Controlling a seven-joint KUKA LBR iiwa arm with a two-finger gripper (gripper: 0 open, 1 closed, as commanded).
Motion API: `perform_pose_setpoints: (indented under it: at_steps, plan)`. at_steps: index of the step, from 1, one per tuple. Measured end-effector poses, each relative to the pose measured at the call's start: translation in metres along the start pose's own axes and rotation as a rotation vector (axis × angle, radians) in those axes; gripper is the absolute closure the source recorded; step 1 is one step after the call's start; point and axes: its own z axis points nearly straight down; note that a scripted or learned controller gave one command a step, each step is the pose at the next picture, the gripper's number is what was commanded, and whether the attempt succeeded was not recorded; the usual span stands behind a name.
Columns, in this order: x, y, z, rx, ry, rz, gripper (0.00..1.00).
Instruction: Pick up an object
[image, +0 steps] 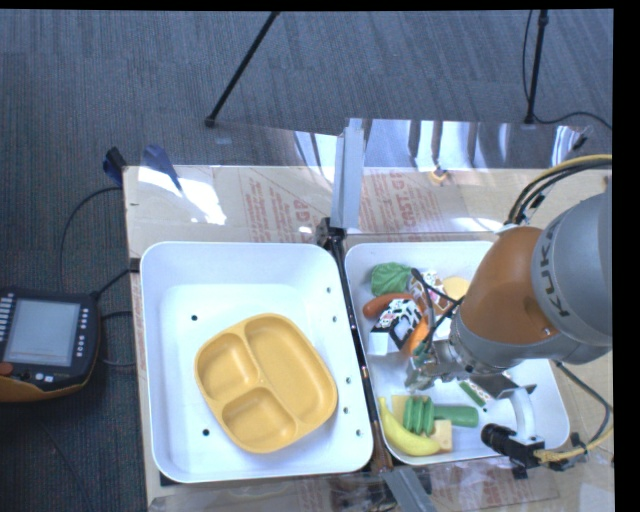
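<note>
My gripper (428, 368) hangs low over the middle of the right bin (556, 400), under the arm's orange band. Right below and beside it lie several toy foods. A black-and-white patterned piece (401, 320) and an orange carrot (418, 336) are at its upper left. A green leafy piece (389, 277), a red sausage (383, 304) and a yellow round piece (455, 288) lie farther back. In front of it are green bean-like sticks (431, 412), a yellow banana (404, 436) and a yellow slice (443, 433). The arm hides the bin's right half.
The left bin (170, 300) holds a yellow divided plate (265, 381). A metal post (347, 185) stands at the back between the bins. A black fitting (497, 437) with cables sits at the right bin's front. A pendant (44, 340) lies off the bench at left.
</note>
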Motion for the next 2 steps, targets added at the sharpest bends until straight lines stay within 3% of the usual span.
perform_pose_setpoints:
  at_steps: [1,2]
  plan:
    - [0.000,0.000,0.000,0.000,0.000,0.000,0.00]
    - [-0.020,0.051,0.007,-0.008,-0.004,-0.250,0.00]
